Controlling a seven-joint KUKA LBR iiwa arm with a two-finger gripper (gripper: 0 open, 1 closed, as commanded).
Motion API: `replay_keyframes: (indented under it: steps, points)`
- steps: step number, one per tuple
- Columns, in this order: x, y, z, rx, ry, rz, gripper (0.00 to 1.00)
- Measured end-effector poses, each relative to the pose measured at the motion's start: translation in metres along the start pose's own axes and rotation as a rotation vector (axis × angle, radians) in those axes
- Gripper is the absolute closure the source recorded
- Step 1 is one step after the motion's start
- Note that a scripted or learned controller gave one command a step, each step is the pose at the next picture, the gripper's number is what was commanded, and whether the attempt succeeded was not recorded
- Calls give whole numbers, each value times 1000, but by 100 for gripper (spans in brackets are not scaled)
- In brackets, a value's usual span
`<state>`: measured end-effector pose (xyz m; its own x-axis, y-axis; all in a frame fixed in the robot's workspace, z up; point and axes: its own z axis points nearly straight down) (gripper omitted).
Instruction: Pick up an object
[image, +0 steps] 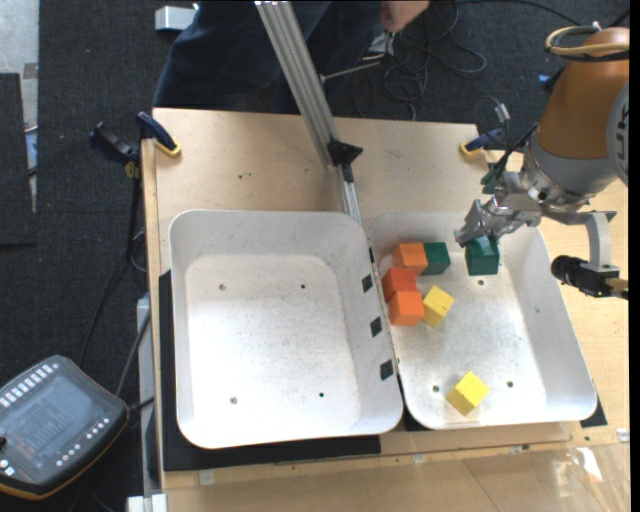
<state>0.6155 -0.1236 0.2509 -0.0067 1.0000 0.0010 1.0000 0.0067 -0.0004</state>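
Two shallow white bins sit side by side on the table (260, 160): the left bin (200, 240) and the right bin (560, 350). Six blocks show in all, every one within the right bin's area. Three are orange and crowd together near that bin's left wall: the upper orange block (410, 256), the middle orange block (398, 281) and the lower orange block (405, 308). Two are green. One green block (436, 258) rests on the floor just beside the upper orange one. The other green block (483, 257) hangs under the tool (484, 236), whose fingers appear closed on its top, over the bin's upper part. Two are yellow: the near yellow block (437, 305) just right of the lower orange one, and the far yellow block (467, 392) well apart, near the bin's front wall.
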Motion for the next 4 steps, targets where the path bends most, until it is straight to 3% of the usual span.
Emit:
replay_keyframes:
  steps: [1, 4]
  points:
    - [52, 13, 14, 2, 0, -1, 100]
    - [205, 39, 1, -2, 1, -1, 100]
